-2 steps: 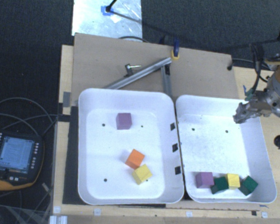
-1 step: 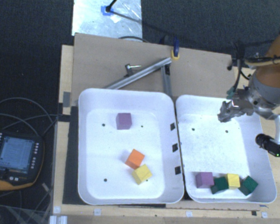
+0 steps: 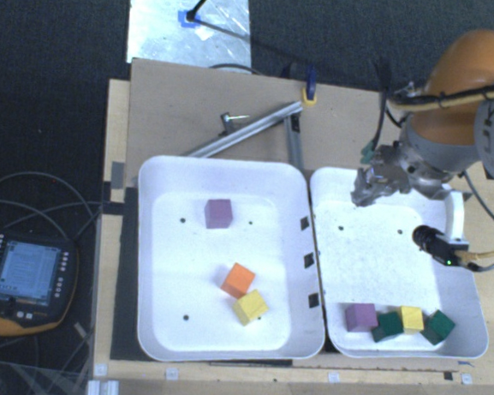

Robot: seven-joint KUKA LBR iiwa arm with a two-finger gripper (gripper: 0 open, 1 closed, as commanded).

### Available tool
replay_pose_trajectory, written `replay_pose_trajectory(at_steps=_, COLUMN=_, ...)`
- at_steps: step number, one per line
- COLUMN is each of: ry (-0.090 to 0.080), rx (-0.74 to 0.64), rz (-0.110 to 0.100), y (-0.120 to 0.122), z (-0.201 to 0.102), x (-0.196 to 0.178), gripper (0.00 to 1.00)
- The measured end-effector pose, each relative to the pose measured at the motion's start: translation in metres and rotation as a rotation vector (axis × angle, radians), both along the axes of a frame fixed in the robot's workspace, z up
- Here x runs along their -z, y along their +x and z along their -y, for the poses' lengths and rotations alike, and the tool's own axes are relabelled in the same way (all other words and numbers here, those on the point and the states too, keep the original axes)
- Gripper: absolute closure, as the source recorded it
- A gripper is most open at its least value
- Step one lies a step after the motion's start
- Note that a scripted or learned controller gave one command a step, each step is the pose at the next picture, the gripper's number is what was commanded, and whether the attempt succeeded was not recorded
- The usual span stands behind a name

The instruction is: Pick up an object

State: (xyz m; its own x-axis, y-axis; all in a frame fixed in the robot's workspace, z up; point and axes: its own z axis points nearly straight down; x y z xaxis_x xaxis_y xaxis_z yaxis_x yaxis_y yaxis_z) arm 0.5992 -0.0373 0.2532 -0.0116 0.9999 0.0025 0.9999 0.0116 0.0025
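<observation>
We are holding the gripper [image 3: 370, 188] over the far-left corner of the right bin [image 3: 380, 247], with nothing visibly between its tips; whether it is open or closed we cannot tell at this angle. The arm [image 3: 467, 91] is reaching in from the right.

The nearest candidates are lying in a row along the near wall of the same bin, well apart from the gripper: a purple cube [image 3: 360, 316], a green cube [image 3: 387, 326] touching it, a yellow cube [image 3: 412, 318] and a second green cube [image 3: 438, 326]. These four are crowding each other, so we are judging side access as poor.

In the left bin [image 3: 154, 227], a purple block [image 3: 218, 213] is standing alone, while an orange cube [image 3: 238, 280] and a yellow block [image 3: 250, 307] are touching at a corner.

We are judging all cubes to be light, rigid and not fragile, with flat faces that may be smooth. We are recommending a grip across two opposite flat faces at mid-height, squared to the cube. The lone purple block is offering the clearest approach.
</observation>
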Motion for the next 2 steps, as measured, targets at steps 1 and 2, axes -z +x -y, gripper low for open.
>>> replay_pose_trajectory(at_steps=1, ry=0.0, rx=0.001, rz=0.0, y=0.003, z=-0.049, x=-0.001, gripper=1.0)
replay_pose_trajectory(at_steps=2, ry=-0.001, rx=0.001, rz=-0.001, y=0.014, z=-0.099, x=0.015, gripper=1.0)
